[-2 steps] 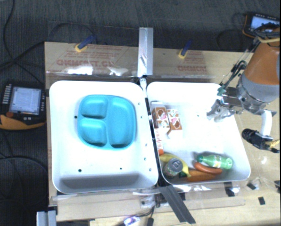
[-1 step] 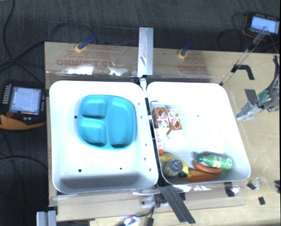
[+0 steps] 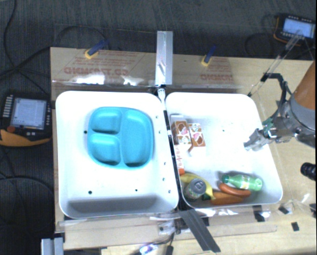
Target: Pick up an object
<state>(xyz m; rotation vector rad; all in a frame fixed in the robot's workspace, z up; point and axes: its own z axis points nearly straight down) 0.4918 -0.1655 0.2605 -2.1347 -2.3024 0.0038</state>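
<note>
- The bench (image 3: pixel 36 206) is carrying two shallow white bins side by side, with a clear sheet at its far edge bearing reddish printing too faint and reversed to read.
- The left bin (image 3: pixel 73 195) is holding a blue sectioned plate (image 3: pixel 120 137), lying flat toward the bin's far half.
- The right bin (image 3: pixel 227 110) is keeping its things along the left wall and near edge.
- The arm (image 3: pixel 307 105) is reaching in from the right, its orange band showing at the frame edge.
- The gripper (image 3: pixel 254 141) is hovering over the right bin's right rim, nothing showing between its fingers; how wide they are standing I cannot tell.
- A flat brown and white packet (image 3: pixel 188 133) is lying near the left wall; its printing is too small to read.
- A green bottle (image 3: pixel 242 182) is lying on its side by the near edge, touching an orange carrot-like piece (image 3: pixel 228 196) below it.
- A yellow-green item with a grey round cap (image 3: pixel 195 187) is sitting just beside these.
</note>
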